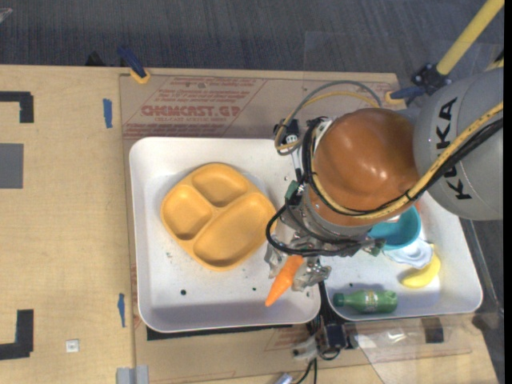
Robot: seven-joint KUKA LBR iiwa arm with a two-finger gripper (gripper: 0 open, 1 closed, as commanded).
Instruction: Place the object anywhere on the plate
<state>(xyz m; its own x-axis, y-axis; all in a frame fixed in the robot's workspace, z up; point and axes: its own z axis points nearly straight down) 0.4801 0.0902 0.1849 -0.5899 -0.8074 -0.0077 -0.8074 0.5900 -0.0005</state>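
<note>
- A toy carrot [281,286] is seen pinched in the tool [298,274], low over the left bin [152,294], just right of the yellow divided plate [216,214].
- A release here is judged risky: the carrot would be dropped beside the plate.
- A loose pinch could let it slip.

I see a tan wooden tabletop [64,238] with black corner marks and blue tape bits (printed cardboard sheet [192,102] on it), dark grey carpet floor [240,14] beyond
</note>
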